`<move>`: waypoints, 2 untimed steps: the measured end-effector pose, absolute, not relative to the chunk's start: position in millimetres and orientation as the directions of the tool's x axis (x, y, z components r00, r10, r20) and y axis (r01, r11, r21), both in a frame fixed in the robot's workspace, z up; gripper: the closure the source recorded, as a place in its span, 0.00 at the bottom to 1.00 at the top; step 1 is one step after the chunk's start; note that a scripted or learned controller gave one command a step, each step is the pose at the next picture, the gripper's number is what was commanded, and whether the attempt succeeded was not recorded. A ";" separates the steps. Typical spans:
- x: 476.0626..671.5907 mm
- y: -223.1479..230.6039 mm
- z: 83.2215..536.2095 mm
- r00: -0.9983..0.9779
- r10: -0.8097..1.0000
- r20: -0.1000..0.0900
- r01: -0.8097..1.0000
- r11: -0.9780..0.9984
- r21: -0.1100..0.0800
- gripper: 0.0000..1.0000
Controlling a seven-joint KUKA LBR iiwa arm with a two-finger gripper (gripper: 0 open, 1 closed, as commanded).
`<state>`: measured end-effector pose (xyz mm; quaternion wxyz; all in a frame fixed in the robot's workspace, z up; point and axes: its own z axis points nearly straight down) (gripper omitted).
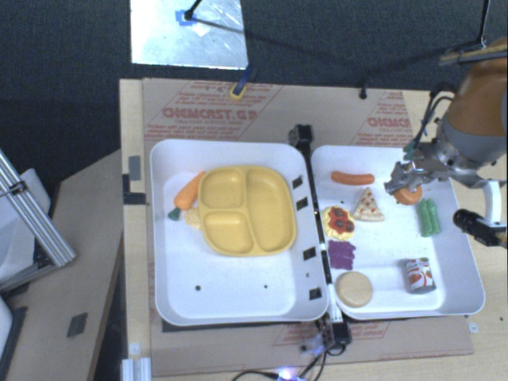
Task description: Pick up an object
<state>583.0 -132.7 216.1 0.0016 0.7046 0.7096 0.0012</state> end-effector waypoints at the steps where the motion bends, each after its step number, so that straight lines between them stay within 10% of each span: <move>1: 623.7 -85.2 224.7 -0.008 1.000 0.000 1.000 0.008 0.005 1.00; 2: 649.1 -41.6 217.4 -0.006 1.000 -0.001 1.000 0.006 0.004 1.00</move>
